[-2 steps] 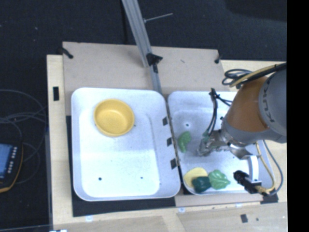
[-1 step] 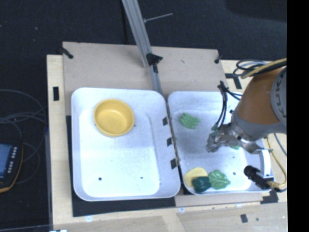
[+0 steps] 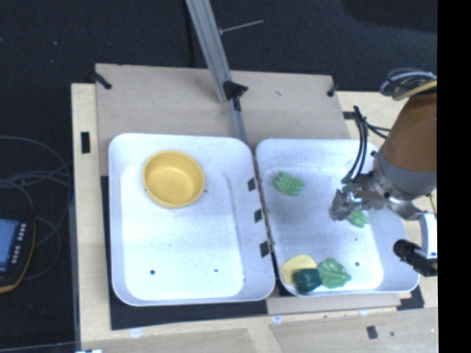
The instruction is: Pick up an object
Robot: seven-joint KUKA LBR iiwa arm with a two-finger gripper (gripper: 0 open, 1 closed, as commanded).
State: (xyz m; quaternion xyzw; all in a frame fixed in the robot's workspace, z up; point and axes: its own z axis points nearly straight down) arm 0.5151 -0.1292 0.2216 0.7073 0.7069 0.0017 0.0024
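Green leaf-shaped piece (image 3: 358, 218) just beside gripper (image 3: 341, 209) in right bin (image 3: 316, 153). Finger state: cannot tell. Advise centring over piece, descending straight, closing before lift.

bowl (image 3: 174, 179) in left bin (image 3: 132, 271)

two white bins (image 3: 125, 219), metal pole (image 3: 210, 39), handheld screen (image 3: 11, 250), cables (image 3: 37, 175)

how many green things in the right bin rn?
4. A leafy piece at upper left, one right by the gripper, another leafy piece and a darker green block at the front edge. The arm may hide more.
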